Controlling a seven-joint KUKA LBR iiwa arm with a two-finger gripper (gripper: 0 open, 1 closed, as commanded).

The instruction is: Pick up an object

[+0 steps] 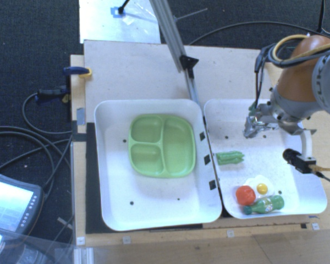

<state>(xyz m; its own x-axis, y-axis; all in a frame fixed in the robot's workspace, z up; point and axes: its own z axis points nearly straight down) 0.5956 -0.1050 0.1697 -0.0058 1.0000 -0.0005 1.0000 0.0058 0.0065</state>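
The right bin holds a small green vegetable-like piece near its left wall. A fried egg toy, a red tomato and a green bottle lie together at its front. My gripper hangs over the back of the right bin, well behind the green piece, with nothing seen between its fingers. In the left bin lies a green divided plate.
A slanted metal pole runs down to the seam between the bins. A black fitting on a cable sits over the right bin's right side. Cables and a pendant lie off the bench at left.
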